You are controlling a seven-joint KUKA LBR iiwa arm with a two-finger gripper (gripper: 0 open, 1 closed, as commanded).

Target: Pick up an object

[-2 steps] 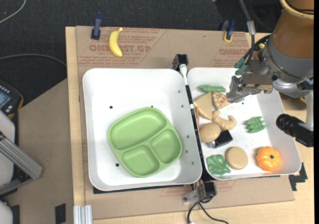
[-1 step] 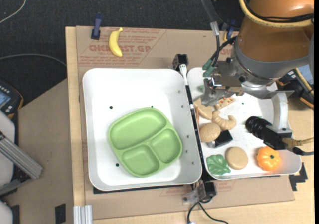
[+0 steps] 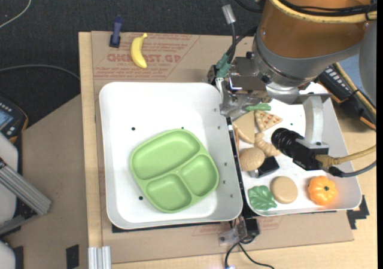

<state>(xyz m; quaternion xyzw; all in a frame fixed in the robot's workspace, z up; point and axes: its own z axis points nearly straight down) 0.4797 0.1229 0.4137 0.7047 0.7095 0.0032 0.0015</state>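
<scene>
The right bin [image 3: 349, 169] holds several toy foods. They include a pizza slice [image 3: 267, 121], a green pod [image 3: 258, 107], a tan bread piece [image 3: 243, 132], a round bun [image 3: 251, 158], a beige cookie [image 3: 283, 189], a green leaf [image 3: 261, 198] and an orange pumpkin [image 3: 323, 190]. My gripper [image 3: 238, 103] hangs low over that bin's far left corner, just left of the green pod and above the bread piece. The wrist hides its tips, and nothing can be seen held.
A green divided plate [image 3: 173, 170] lies in the left bin [image 3: 119, 112]. On the cardboard behind the bins lie a yellow banana [image 3: 139, 51] and a small blue object [image 3: 115, 32]. A small black piece [image 3: 268, 166] rests beside the bun. The arm's body covers the right bin's far side.
</scene>
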